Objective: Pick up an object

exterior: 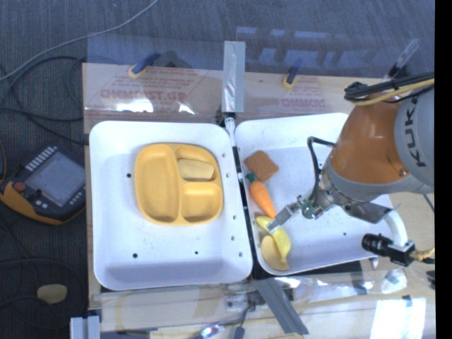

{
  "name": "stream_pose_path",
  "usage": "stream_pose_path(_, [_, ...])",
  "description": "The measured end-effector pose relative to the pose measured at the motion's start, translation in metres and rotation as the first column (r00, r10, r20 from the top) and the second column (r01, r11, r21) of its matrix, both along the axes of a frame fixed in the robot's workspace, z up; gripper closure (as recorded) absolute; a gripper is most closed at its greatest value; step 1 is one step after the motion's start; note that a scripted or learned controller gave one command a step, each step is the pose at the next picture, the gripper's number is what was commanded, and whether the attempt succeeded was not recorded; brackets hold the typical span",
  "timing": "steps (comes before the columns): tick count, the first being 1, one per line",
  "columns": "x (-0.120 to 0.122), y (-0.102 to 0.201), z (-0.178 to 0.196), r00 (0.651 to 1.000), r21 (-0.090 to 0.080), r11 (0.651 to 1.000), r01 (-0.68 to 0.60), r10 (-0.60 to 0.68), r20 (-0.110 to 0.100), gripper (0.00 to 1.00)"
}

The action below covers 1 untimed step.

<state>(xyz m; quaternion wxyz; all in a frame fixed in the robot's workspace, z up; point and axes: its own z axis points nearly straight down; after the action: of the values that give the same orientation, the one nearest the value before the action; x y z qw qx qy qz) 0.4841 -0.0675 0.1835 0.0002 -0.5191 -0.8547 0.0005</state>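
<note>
"KU", prob. KUKA, on arm

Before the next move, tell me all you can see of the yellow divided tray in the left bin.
The yellow divided tray looks like moulded plastic with rounded corners. It has three compartments: one long one on the view's left and two smaller ones on the right. It lies flat, right way up, near the middle of the left bin. A pale tan block sits in its upper right compartment. The gripper is apart from it, over the right bin.

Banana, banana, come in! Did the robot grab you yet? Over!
Gripper down in right bin, tips at the banana. Grab not confirmed, banana lying on the bin floor. Carrot close beside, brown block farther back.
</note>
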Motion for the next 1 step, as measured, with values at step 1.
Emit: stream_pose_path(1, [0.0002, 0.0031, -0.0001, 0.99, 0.0, 0.99, -0.138, 0.138, 0.0, 0.0])
